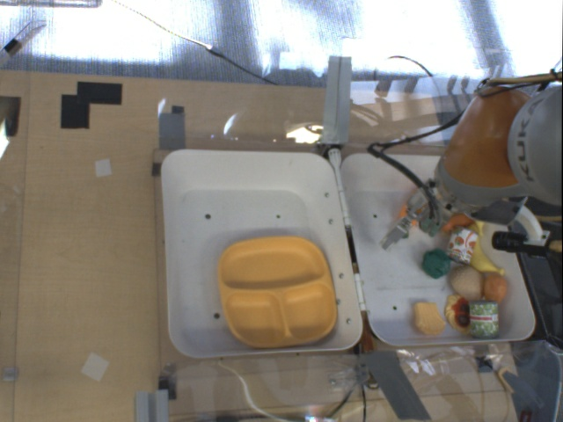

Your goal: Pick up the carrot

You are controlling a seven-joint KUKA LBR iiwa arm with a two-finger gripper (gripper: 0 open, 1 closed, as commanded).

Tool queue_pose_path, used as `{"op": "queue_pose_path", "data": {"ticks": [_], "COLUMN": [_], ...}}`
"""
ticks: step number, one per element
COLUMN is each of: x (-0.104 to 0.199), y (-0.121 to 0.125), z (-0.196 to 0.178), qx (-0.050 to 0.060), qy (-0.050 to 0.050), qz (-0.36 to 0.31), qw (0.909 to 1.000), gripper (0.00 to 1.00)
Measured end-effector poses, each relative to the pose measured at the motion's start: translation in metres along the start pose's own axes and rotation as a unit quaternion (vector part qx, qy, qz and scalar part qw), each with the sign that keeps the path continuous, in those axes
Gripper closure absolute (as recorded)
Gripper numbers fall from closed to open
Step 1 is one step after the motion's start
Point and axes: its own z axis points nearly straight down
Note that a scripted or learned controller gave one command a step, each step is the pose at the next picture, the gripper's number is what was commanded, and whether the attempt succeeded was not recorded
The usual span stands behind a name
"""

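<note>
Nearest the camera, along the front wall of the right bin (387, 328), a pale yellow wedge (428, 317) and a green-labelled can (483, 318) are seen, with a small red and yellow piece (456, 309) between them. In the left bin (185, 236) a yellow divided plate (277, 290) is set, well apart from the work. Just behind the can, a tan rounded item (466, 281) and an orange ball (495, 287) lie touching, and beyond them a dark green item (435, 263), a red and white cup (462, 245) and a banana (486, 255) are crowded together. The carrot (456, 222) is judged to be the small orange piece at the far end of this cluster, just beside the cup and partly tucked under the arm (493, 148). The pincer (398, 229) is seen low over bare bin floor, near the carrot but to its left and apart from it; nothing is seen held, and whether it is open or closed cannot be told. For the step in hand, the pincer would best be shifted towards the carrot and lined up across its narrow width before being lowered. The cup and the green item should be avoided, since either could be nudged or caught instead. The grip should be confirmed before any lift is made.
</note>
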Motion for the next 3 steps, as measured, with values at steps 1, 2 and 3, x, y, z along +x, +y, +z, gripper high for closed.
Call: {"op": "queue_pose_path", "data": {"ticks": [1, 2, 3], "x": [-0.033, -0.017, -0.014], "y": [0.033, 0.027, -0.032], "z": [0.023, 0.023, 0.022], "qx": [0.009, 0.015, 0.016], "qy": [0.012, 0.010, 0.006], "qz": [0.071, 0.390, 0.588], "qw": [0.9974, 0.9208, 0.8088], "gripper": [0.00, 0.00, 0.00]}}
